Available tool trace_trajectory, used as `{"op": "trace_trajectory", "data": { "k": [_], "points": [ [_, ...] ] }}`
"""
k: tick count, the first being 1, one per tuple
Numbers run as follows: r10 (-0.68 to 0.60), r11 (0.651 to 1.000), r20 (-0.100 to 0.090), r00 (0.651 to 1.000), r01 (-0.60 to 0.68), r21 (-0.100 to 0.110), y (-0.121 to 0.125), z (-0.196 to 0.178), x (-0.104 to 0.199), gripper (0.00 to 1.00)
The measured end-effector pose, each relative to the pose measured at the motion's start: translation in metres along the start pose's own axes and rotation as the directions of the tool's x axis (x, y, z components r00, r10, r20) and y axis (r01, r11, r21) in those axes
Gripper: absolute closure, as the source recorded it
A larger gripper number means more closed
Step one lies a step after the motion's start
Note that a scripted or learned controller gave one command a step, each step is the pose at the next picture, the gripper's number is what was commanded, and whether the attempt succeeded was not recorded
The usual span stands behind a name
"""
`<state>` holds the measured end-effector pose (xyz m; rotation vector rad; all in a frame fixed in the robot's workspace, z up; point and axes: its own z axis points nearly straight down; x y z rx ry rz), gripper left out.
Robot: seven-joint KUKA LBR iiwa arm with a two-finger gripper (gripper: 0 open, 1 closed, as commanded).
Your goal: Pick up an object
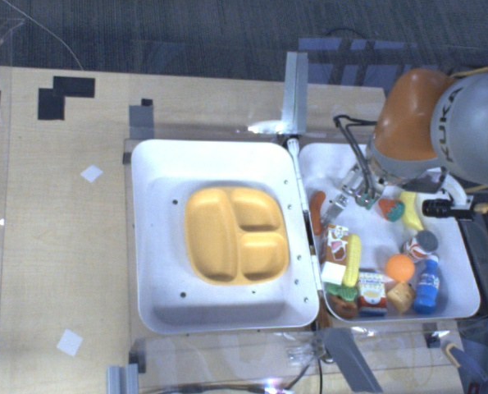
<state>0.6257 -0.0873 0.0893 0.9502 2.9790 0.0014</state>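
The right bin [465, 298] holds several small toys: a yellow corn cob [353, 257], an orange ball [399, 268], a blue bottle [426, 290], a red sausage [317, 209] and a small printed carton [336, 240]. My gripper [352, 201] hangs over the upper middle of this bin, just right of the sausage and above the carton. Its two fingers are spread open and nothing sits between them. A red and green piece [391, 210] and a yellow piece [412, 208] lie close to its right. The orange band of the arm [408, 117] covers the bin's far corner.
The left bin [157, 302] holds a yellow divided tray [234, 235] in its middle. A metal post [296, 89] stands behind the wall between the two bins. More toys crowd the right bin's front edge, among them a snack box [372, 290] and a brown piece [400, 299].
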Motion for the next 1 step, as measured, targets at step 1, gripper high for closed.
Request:
{"op": "trace_trajectory", "data": {
  "k": [1],
  "points": [
    [-0.172, 0.985, -0.019, 0.985, 0.172, 0.004, 0.0178, 0.0011, -0.0303, 0.0]
  ]
}}
